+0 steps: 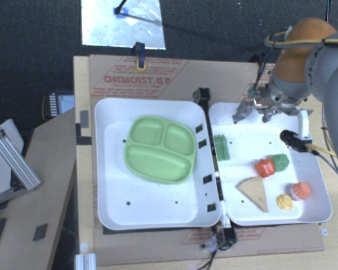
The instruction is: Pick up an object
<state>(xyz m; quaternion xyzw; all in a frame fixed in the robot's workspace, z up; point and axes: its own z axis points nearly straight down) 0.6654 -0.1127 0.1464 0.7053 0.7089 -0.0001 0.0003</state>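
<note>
Two-finger grey gripper [253, 112] spread open, holding nothing, above right white bin's [321, 207] far edge. Flat tan wedge [254, 192] near front wall, long axis diagonal, tip toward near-right.

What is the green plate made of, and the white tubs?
The green divided plate looks like smooth, matte plastic: one even colour, soft rounded moulded compartments. The left white bin and right white bin also seem to be thin moulded plastic, slightly glossy, with rounded corners and rims. I cannot be certain from the look alone.
</note>
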